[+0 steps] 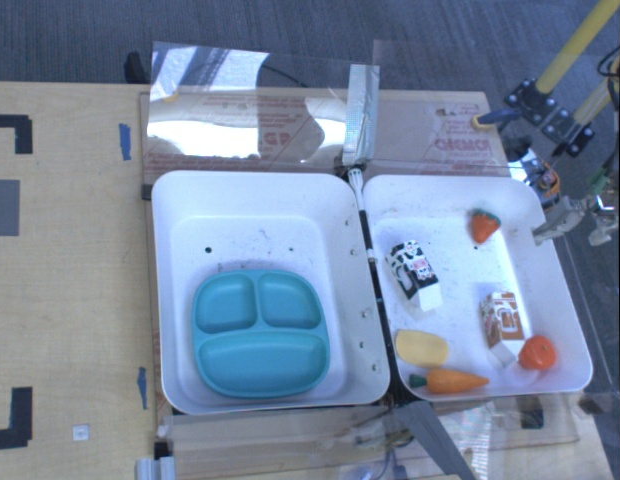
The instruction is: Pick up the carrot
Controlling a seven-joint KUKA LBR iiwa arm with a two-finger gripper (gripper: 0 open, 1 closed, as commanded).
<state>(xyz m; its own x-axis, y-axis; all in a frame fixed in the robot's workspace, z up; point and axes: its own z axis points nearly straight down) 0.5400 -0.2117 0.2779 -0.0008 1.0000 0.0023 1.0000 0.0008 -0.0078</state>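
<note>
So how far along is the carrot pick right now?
Nothing looks done yet: the carrot lies on the floor of the right bin at its near edge, beside the yellow piece. Nothing is in hand; the gripper sits at the bin's far right corner, apart from the carrot. Left: travel to the near edge, descend, grasp, lift.

A yellow rod (588, 30) ends in dark clamp hardware (546, 111).

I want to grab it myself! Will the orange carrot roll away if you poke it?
Probably a little: the smooth orange toy carrot with a green tip looks round and tapered, so it may roll in a curve. It lies against the white right bin's front wall, which should stop it. It looks stiff, likely light plastic.
</note>
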